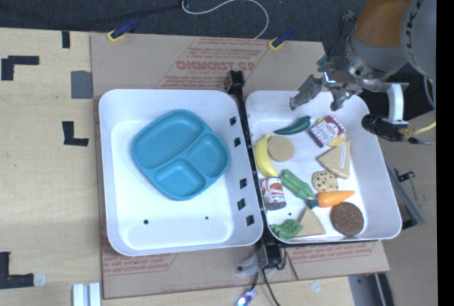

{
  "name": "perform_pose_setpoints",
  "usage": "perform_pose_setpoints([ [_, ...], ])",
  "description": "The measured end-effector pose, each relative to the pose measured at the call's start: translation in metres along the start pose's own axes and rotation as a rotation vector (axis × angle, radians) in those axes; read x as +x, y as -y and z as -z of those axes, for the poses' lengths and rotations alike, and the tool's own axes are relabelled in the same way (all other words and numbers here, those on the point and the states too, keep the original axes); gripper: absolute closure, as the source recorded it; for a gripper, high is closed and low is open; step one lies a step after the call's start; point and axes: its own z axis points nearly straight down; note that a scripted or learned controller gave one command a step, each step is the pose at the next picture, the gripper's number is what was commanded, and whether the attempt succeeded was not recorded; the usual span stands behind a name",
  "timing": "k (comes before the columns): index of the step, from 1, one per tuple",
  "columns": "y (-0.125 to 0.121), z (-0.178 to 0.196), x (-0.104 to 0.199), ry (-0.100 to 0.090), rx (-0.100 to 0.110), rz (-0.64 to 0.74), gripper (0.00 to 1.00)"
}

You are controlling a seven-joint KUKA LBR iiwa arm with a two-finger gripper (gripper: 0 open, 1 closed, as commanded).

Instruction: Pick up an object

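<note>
My gripper (320, 96) hangs open over the back edge of the right bin (376, 226), with nothing between its fingers (303, 96). Just below it lie a dark green pepper (292, 126) and a small red and white packet (326, 131). Further forward in that bin are a banana (264, 156), a round tan cookie (280, 148), a cheese wedge (336, 160), a green pickle (297, 184), a speckled cracker (324, 180), a carrot (334, 197), a small can (273, 193), a brown round patty (347, 219) and a green leafy piece (286, 229).
The left bin (113, 155) holds a blue divided plate (180, 153). A black clamp strip (245, 155) runs between the two bins. Both bins rest on a cardboard sheet (206, 63) on the wooden bench. A white cable (213, 10) lies behind.
</note>
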Motion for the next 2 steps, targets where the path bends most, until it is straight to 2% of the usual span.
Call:
perform_pose_setpoints([
  [1, 0.057, -0.022, 0.079, -0.003, 0.006, 0.005, 0.0],
  [2, 0.115, -0.056, 0.115, -0.002, 0.009, 0.001, 0.0],
])
